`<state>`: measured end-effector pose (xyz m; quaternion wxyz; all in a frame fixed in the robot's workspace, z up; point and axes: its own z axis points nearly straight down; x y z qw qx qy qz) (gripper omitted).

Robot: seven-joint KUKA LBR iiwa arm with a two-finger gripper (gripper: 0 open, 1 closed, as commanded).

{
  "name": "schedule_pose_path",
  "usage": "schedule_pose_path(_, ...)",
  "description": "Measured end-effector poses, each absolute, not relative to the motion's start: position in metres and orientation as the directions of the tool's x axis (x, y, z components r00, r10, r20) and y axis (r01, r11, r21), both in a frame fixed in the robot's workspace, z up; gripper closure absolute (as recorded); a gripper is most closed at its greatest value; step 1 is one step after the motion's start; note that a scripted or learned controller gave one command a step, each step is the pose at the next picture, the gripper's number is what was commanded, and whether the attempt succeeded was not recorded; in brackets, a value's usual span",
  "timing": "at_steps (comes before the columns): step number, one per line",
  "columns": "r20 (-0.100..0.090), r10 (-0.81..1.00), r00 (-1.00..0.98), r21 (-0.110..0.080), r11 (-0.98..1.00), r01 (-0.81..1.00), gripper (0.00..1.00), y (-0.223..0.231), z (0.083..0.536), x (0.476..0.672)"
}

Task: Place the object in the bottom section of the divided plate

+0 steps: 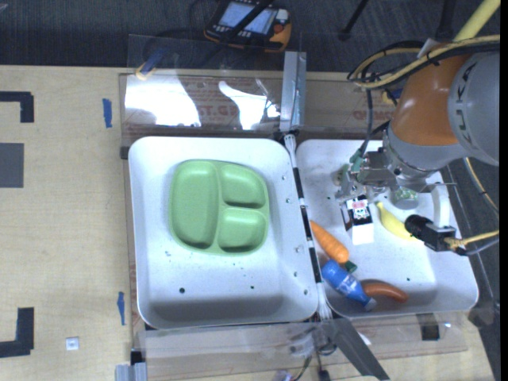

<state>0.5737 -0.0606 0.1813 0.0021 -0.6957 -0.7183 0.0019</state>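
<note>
Tool [361, 213] sits low in the right bin [456, 292] beside the banana [392, 222], grip state unclear from here; with carrot [331, 243] and bottle [347, 282] close, it could miss, and green plate [218, 205] waits in the left bin.

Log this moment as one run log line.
arm over right bin | hand above bin floor | carrot, banana, bottle in bin | plate in left bin

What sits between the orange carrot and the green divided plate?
In the camera view, between the orange carrot and the green divided plate lie the two white bins' adjoining rims.
</note>
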Motion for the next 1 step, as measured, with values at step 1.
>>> schedule_pose_path(1,0.000,0.980,-0.201,-0.004,0.201,0.980,1.00,-0.0073,0.1815,0.6467)
